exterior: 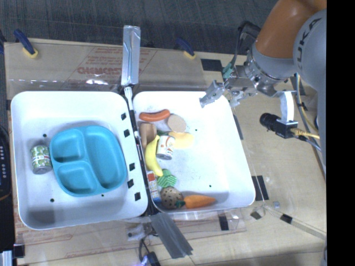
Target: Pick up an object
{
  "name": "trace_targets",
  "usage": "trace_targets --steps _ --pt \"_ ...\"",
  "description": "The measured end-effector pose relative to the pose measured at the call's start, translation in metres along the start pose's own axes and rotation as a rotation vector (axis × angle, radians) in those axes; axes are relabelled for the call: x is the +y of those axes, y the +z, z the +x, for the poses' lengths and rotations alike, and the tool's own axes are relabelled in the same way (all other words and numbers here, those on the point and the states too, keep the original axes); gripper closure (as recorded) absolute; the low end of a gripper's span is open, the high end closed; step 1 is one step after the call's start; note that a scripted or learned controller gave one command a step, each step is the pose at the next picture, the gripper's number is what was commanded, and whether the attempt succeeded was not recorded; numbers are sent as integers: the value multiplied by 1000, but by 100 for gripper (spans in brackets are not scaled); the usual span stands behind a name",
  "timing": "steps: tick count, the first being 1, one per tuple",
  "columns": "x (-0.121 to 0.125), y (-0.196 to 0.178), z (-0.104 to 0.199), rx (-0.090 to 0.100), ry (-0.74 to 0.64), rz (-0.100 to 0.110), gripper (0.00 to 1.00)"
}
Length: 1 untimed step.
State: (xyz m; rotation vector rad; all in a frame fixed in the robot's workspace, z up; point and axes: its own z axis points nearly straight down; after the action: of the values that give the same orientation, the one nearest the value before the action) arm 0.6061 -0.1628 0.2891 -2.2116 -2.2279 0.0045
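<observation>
My gripper point(213, 95) hangs over the back rim of the right bin point(236, 148), near its far right corner, with nothing seen in it. Along that bin's left side lie a red sausage point(154, 115), a round beige slice point(177, 122), a pale yellow piece point(185, 140), a small white and red can point(165, 147) on its side, a banana point(151, 157), a brown block point(147, 132), a green item point(168, 180), a speckled brown ball point(171, 195) and a carrot point(198, 201). All of them lie left of and nearer than the gripper.
The left bin point(22, 110) holds a blue divided plate point(87, 159) and a small green can point(40, 158) at its left wall. A silver strip point(131, 54) runs back from the seam between the bins. The right bin's floor on the right side is bare white.
</observation>
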Motion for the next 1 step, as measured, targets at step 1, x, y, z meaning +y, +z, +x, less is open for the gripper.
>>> trace_targets --steps 1 --pt "7 -113 -2 -1 65 -12 0"
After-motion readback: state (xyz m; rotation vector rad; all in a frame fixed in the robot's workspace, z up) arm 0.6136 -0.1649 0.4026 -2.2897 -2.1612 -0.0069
